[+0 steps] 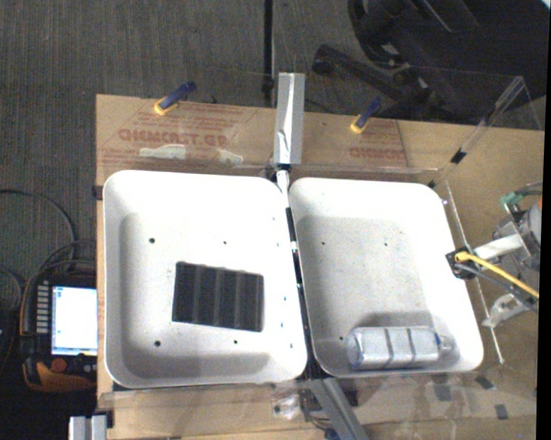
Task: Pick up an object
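A black ribbed rectangular block [219, 296] lies flat in the middle of the left bin [131, 210]. A grey ribbed block [399, 347] lies in the right bin [375, 218], against its near right corner. My gripper [513, 259] shows partly at the view's right edge, just outside the right bin's right rim, with a yellow cable running across it. It is well apart from both blocks and nothing shows in its hold.
A metal post [288, 120] stands at the back between the two bins. Clamps [174, 96] hold the cardboard-covered bench at the rear. A clear plastic wall [477, 140] rises at the right bin's far right side. A handheld controller [64, 320] lies left of the bench.
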Action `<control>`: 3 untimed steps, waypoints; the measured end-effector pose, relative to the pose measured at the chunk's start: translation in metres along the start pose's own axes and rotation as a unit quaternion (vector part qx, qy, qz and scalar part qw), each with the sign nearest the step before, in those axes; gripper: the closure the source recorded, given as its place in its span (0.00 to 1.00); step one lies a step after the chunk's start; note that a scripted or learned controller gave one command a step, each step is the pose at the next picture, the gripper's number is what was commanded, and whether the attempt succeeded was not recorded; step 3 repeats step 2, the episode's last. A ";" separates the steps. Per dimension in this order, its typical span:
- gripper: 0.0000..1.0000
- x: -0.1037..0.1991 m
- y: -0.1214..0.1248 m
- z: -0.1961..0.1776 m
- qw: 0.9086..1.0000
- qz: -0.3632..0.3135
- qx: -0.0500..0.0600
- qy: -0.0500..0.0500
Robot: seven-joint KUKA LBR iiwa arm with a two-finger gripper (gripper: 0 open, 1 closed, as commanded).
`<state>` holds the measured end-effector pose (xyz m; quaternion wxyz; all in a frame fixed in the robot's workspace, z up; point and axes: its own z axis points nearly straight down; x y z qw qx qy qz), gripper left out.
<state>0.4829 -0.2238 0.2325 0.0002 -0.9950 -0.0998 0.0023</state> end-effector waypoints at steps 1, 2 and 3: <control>0.00 0.001 0.000 -0.056 1.000 -0.001 0.000 0.001; 0.00 0.009 0.000 0.115 1.000 -0.001 0.002 0.000; 0.00 0.009 0.000 0.115 1.000 -0.001 0.002 0.000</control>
